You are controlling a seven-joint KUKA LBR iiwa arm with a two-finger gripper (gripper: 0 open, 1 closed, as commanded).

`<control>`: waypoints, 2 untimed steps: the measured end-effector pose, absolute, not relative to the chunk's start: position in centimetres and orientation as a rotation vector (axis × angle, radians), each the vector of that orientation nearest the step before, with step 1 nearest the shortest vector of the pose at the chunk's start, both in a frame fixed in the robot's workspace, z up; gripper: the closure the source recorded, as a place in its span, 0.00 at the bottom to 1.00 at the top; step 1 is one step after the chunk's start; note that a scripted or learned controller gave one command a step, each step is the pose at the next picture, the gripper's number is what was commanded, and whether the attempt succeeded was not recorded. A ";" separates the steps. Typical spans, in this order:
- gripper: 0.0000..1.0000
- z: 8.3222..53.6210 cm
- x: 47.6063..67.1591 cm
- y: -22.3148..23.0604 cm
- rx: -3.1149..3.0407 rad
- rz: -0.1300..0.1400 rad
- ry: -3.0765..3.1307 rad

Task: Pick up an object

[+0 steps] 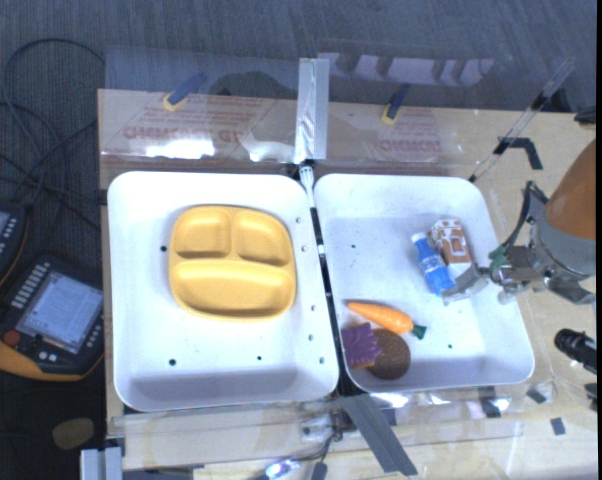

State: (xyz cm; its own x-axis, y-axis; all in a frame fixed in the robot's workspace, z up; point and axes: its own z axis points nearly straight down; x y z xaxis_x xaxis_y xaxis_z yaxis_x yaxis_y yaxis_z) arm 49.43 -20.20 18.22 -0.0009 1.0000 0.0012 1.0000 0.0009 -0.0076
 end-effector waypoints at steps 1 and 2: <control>0.00 10.9 56.0 -15.8 -2.078 0.009 -2.351; 0.00 8.8 64.4 -16.2 -1.988 -0.008 -2.439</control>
State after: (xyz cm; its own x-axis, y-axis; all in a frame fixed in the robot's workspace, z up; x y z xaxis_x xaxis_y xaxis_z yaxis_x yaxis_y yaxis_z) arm 64.41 -16.17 8.76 -0.2017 0.9795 -0.0007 0.9794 0.2017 0.0075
